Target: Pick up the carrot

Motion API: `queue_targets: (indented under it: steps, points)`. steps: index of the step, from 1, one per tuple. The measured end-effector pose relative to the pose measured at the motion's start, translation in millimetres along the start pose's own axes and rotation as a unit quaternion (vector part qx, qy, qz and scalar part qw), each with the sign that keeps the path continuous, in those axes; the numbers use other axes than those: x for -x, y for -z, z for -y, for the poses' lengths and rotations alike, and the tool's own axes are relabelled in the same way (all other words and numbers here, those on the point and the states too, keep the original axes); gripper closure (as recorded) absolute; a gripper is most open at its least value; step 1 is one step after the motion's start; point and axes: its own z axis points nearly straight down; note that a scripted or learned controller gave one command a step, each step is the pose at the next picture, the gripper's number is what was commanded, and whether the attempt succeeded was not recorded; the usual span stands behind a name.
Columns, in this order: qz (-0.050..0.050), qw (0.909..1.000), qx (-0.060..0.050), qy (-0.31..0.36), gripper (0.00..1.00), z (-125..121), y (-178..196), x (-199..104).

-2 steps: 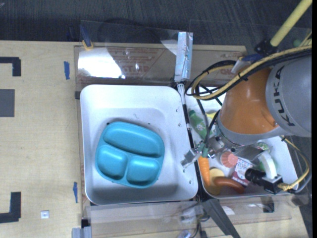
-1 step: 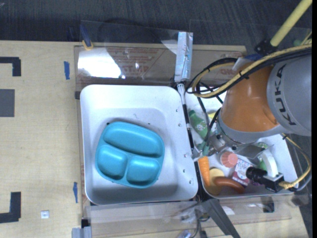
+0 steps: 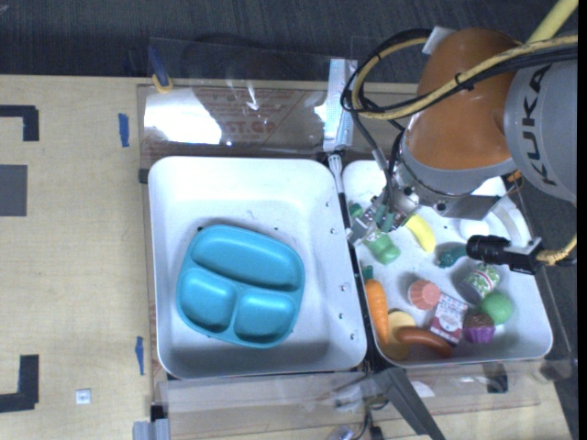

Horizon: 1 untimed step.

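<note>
While the grey arm with its orange band reaches in from the right, its two-finger gripper (image 3: 379, 220) hangs low over the upper left part of the right white bin (image 3: 532, 337), just above a pale green toy piece (image 3: 382, 247); whether its fingers are apart or together cannot be told. The slim orange toy carrot (image 3: 376, 308) lies lengthwise against that bin's left wall, apart from the gripper. A blue three-compartment plastic tray (image 3: 240, 284) sits in the left white bin (image 3: 174, 195).

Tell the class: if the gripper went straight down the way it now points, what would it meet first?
Probably the small green toy just below the gripper, not the carrot, which lies nearer the bin's front; depth is unclear.
</note>
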Motion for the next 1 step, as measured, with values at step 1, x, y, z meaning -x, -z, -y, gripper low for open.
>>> queue_targets:
  steps: [1]
  points:
    - [0.0,1.0,-0.001,0.0,0.0,0.3,-0.7,-0.1]
